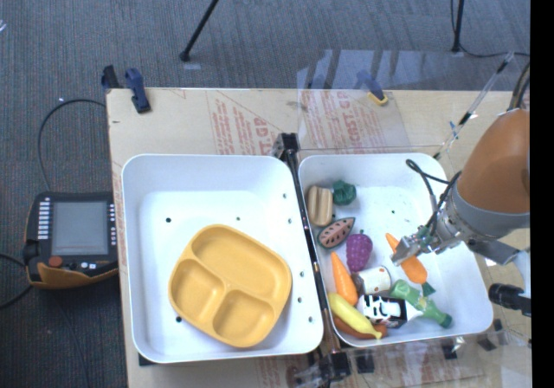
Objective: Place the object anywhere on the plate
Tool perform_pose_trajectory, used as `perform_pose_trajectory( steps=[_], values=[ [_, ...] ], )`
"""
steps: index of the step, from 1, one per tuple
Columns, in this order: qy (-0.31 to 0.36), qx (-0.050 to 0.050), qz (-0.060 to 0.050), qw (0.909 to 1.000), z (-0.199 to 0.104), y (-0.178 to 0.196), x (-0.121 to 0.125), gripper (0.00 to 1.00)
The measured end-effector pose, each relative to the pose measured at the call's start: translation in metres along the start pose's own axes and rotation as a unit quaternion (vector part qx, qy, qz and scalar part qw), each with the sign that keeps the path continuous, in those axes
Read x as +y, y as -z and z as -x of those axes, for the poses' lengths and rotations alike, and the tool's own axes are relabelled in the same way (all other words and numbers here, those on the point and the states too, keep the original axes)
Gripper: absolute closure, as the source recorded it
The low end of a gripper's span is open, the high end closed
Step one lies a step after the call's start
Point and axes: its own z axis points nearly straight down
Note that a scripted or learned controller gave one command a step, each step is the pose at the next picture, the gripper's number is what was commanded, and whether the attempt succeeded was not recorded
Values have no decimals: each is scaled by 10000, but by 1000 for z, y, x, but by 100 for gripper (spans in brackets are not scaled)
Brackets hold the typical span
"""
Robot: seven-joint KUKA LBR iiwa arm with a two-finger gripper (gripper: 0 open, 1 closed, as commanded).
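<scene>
The yellow divided plate [229, 285] lies in the left bin [151, 178], with nothing on it. My gripper [417, 245] is low in the right bin [394, 171], directly over a small orange carrot-like piece [414, 268] whose pointed end [392, 242] sticks out to the gripper's left. The gripper's body hides where it meets the orange piece. The arm's orange band [502, 161] rises at the right.
The right bin also holds a tan bread slice [319, 203], a green item [344, 193], a brown leaf-shaped piece [336, 231], purple grapes [358, 249], a long carrot [343, 277], a white cup [374, 280], a banana [351, 315] and a green bottle [426, 300]. A pendant [76, 235] sits left of the bench.
</scene>
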Motion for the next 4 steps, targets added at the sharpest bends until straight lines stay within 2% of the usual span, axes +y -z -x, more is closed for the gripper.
perform_pose_trajectory(
  steps=[1,2,3,4],
  values=[
    [-651,24,-20,9979,-82,29,-2,100],
    [-465,-5,21,9989,-117,105,71,100],
    [-528,15,-65,9986,-185,38,85,100],
    [-530,2,-39,9986,-183,41,86,0]
  ],
)
